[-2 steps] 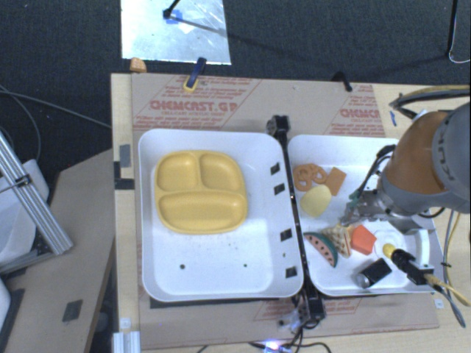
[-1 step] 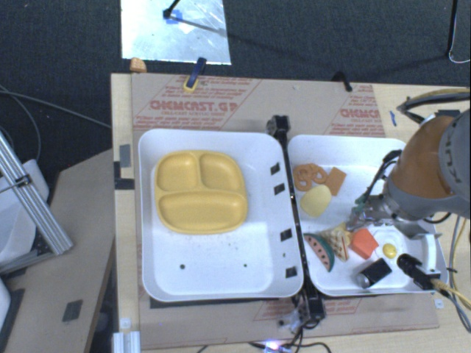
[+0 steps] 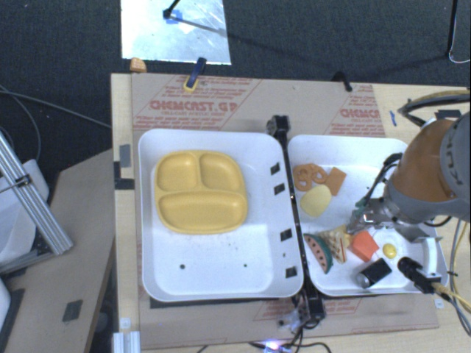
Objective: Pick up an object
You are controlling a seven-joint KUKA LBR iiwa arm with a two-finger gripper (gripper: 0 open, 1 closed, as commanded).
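Observation:
My gripper [image 3: 363, 220] hangs low over the right bin [image 3: 346, 147], reaching in from the right under the grey and orange wrist. Its tip is just above an orange-red block [image 3: 363, 246] and next to a pale wedge [image 3: 339, 240]. Left of the wedge lies a watermelon slice [image 3: 319, 251]. A pale yellow oval piece [image 3: 316, 201] lies up and to the left of the gripper, with a pretzel [image 3: 310, 175] and a brown cracker piece [image 3: 335, 180] behind it. I see nothing between the fingers.
A yellow divided plate [image 3: 200, 191] sits in the left bin [image 3: 221, 271]. A fried egg [image 3: 388, 250] and a small black block with a grey end [image 3: 374, 273] lie near the right bin's front. A ridge with black clips [image 3: 288, 204] separates the bins.

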